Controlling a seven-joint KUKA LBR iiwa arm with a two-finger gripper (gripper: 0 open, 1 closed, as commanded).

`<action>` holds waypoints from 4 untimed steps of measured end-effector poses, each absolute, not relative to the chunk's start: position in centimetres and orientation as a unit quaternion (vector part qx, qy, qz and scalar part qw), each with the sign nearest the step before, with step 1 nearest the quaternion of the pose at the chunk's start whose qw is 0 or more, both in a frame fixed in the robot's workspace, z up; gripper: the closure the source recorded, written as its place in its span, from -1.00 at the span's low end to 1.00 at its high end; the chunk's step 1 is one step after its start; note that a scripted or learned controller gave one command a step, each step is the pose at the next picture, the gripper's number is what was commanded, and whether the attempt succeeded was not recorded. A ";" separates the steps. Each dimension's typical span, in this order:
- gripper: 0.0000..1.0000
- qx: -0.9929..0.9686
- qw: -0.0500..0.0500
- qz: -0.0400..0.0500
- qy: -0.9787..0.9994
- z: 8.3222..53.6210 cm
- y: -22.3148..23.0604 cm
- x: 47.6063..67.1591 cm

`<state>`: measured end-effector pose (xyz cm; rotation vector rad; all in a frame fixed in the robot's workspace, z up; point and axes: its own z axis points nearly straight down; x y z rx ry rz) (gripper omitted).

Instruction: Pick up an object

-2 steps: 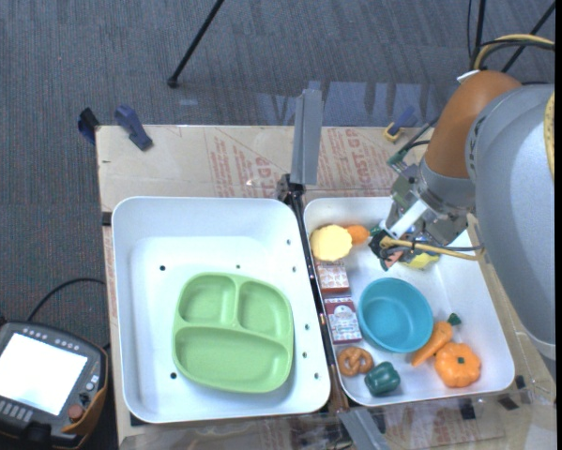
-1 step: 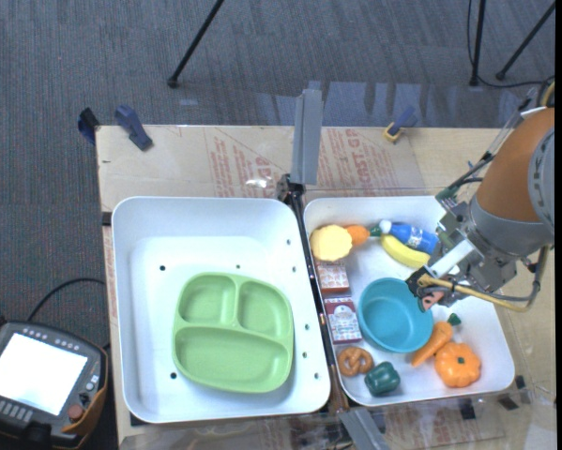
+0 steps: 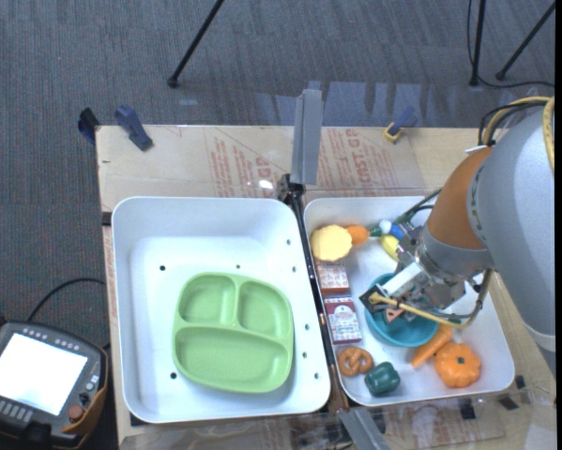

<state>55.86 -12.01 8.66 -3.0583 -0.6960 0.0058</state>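
Grey ribbed carpet (image 3: 93,36) covers the floor; thin black stand legs (image 3: 202,26) slant across it at the top, with more at the upper right; the bench (image 3: 196,162) has a brown printed board top, blue clamps (image 3: 132,127) at its far edge; a handheld screen unit (image 3: 38,375) lies lower left, a dark cable (image 3: 51,298) curving nearby.

A light-green three-compartment plastic plate (image 3: 234,333) lies in the left shallow white bin (image 3: 135,242); at eight o'clock, a grey-cased tablet (image 3: 38,375) glows white.
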 end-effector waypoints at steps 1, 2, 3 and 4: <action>1.00 -0.951 0.002 0.002 -0.308 8.6 -11.4 57.8; 1.00 -0.980 0.001 0.000 -0.201 18.7 -4.1 60.5; 1.00 -0.991 0.001 0.005 -0.134 18.4 -0.9 51.7; 1.00 -0.995 0.001 0.005 -0.099 18.4 -4.8 47.5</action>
